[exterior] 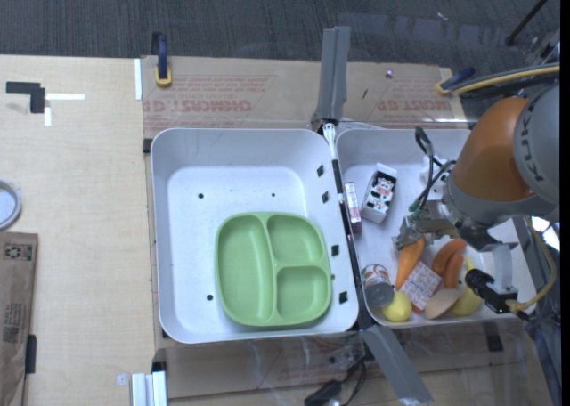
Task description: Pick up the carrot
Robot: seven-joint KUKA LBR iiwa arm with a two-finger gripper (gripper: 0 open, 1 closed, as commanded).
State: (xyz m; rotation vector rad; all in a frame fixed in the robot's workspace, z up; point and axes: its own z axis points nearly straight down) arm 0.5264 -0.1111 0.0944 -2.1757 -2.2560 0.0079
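Two-finger gripper point(412, 233) at the end of the grey arm with its orange band, lowered from the right into the right-hand shallow white bin point(396, 135). Poised directly over, perhaps touching, the upper end of the long orange carrot point(408, 263). Whether spread, closed or already pinching: cannot tell, with the wrist and cabling hiding the tip from above. No clear sign of the carrot lifted or clamped.

Carrot lying flat on the bin floor, slanted, thick end up toward the gripper, thin end pointing down and left. Likely approached at the thick end because that end lies clear, while the lower end is hemmed in by clutter.

Touching the carrot's right side, a small red-and-white printed packet point(422, 284). Further right of the carrot, a rounded orange fruit-like piece point(448, 262). Just left of the carrot's tip, a small metal tin point(376, 276). Below the carrot's tip, a yellow lemon-shaped toy point(398, 308), and right of that a pale beige piece point(442, 306). Risk, as a judgement: packet or tin nudged or caught along with the carrot.

Above and left of the carrot, well apart, a small white carton with red and black print point(381, 192).

Far left of the carrot, the left-hand white bin point(162, 217), holding a pale green three-compartment plastic plate point(272, 268).

Task stage, as a judgement: grasp being set up, lift not yet made.
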